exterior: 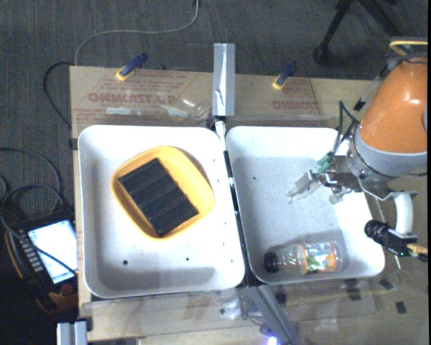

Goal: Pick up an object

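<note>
Bottle [304, 258] is the obvious target, lying on its side along the near wall of the right bin [273, 157], dark cap pointing toward the divider, but start with the big picture: two white bins sit side by side on the bench, and the left bin [100, 264] carries a yellow bowl [201, 185] with a black ridged block [158, 196] resting inside it. Over on the right, the arm [395, 121] looms in, its orange band hanging above the right bin's far edge. Down at its tip, the gripper [312, 182] hovers over bare bin floor, well apart from the bottle and with nothing between its fingers; they appear spread apart, though they're small and a bit hard to read. Now the danger: a straight drop from here would likely close on nothing. And a round bottle hugging the wall could roll or squirt away, since one finger may strike the rim.
</note>
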You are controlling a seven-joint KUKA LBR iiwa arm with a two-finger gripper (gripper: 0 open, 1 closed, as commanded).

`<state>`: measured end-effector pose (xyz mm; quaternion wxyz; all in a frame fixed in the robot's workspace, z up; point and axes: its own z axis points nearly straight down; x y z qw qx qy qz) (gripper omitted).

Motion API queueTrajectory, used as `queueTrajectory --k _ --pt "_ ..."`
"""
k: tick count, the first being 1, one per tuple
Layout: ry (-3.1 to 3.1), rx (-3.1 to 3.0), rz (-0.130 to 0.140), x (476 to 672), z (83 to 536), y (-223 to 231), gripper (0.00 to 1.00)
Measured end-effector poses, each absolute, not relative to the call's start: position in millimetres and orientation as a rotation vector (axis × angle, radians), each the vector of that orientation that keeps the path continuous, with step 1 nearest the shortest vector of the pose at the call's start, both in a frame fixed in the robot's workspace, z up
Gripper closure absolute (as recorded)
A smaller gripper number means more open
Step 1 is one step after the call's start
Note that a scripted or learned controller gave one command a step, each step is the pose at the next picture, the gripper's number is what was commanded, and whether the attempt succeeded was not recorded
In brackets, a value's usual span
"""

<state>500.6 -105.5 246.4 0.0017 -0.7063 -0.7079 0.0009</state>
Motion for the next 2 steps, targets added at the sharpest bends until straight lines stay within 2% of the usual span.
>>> queueTrajectory --k 1,2 --pt "-2.494 -1.907 0.000 483.6 181.9 -146.4 0.00" --pt "-2.600 -1.789 -0.008 491.3 92.0 -197.7 0.00"
